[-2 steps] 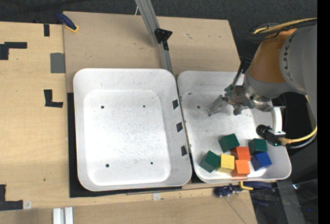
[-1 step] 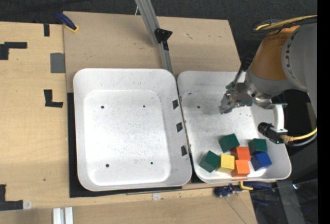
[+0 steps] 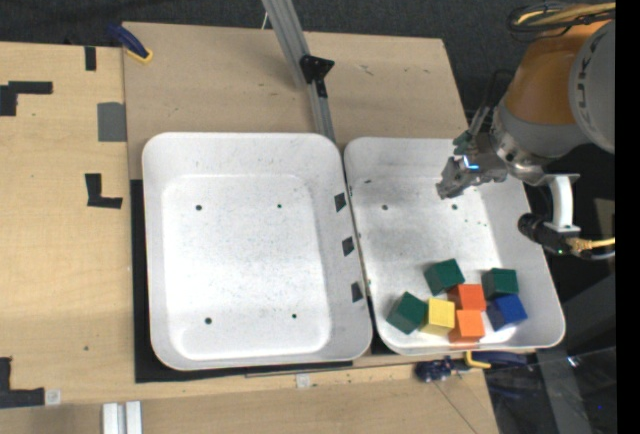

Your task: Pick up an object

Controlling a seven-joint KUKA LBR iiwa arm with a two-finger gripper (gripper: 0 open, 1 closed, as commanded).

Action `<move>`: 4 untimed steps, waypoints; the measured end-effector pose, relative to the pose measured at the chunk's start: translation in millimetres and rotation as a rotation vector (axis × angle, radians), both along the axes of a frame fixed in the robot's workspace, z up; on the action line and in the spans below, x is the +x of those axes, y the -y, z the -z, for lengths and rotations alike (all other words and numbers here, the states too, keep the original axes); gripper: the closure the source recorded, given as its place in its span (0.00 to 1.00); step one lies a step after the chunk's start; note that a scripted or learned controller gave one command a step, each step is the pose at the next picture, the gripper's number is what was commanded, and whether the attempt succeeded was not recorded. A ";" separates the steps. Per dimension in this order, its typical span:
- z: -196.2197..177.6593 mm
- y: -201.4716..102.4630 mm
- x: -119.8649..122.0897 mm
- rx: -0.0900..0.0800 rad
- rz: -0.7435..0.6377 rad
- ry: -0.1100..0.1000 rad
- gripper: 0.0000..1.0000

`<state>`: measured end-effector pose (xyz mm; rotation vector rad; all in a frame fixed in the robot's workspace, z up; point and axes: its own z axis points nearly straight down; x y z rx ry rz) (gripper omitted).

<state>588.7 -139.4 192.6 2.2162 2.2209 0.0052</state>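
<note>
Several small blocks lie clustered in the near right corner of the right bin (image 3: 400,182): a green block (image 3: 443,275), another green block (image 3: 407,311), a yellow block (image 3: 441,313), an orange block (image 3: 469,298), a second orange block (image 3: 468,324), a dark green block (image 3: 500,281) and a blue block (image 3: 508,310). My gripper (image 3: 455,179) hangs over the far right part of that bin, well behind the blocks and apart from them. Nothing shows between its fingers.
The left bin (image 3: 160,222) lies beside the right one. A slanted metal pole (image 3: 283,7) crosses the bench behind the bins, ending at a black clamp (image 3: 316,69). The grey and orange arm (image 3: 555,92) fills the right side.
</note>
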 end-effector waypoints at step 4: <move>-72.4 -90.5 -11.0 0.001 -0.003 -0.008 1.00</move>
